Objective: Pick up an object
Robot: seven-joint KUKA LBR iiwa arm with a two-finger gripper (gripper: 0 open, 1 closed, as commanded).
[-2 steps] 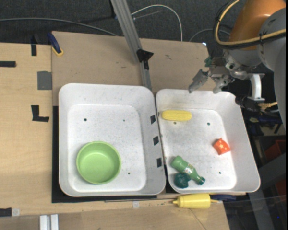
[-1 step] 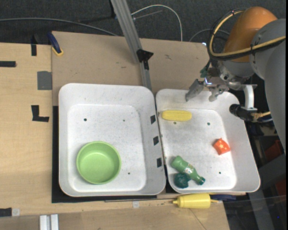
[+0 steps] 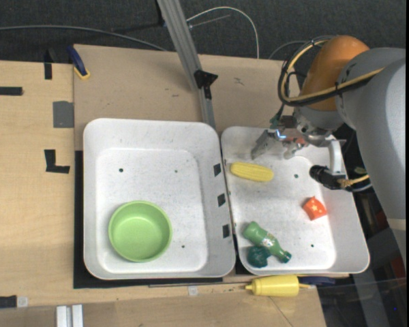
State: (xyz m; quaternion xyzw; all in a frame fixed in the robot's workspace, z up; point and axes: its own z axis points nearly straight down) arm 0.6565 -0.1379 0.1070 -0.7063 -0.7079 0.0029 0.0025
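My gripper (image 3: 275,148) hangs over the far end of the right bin (image 3: 341,251), open, with nothing between its fingers. A yellow corn cob (image 3: 252,172) lies just below and left of it, apart from the fingertips. An orange block (image 3: 314,208) sits toward the bin's right side. Near the front left of that bin a green bottle (image 3: 267,236) lies on its side, with a small dark teal object (image 3: 258,255) touching it. In the left bin (image 3: 150,142) a green bowl (image 3: 140,231) stands upright at the front left.
A yellow squeeze bottle (image 3: 275,286) lies on the bench outside the right bin's front rim. A grey metal pole (image 3: 184,39) slants up from between the two bins at the back. Cables loop behind the arm.
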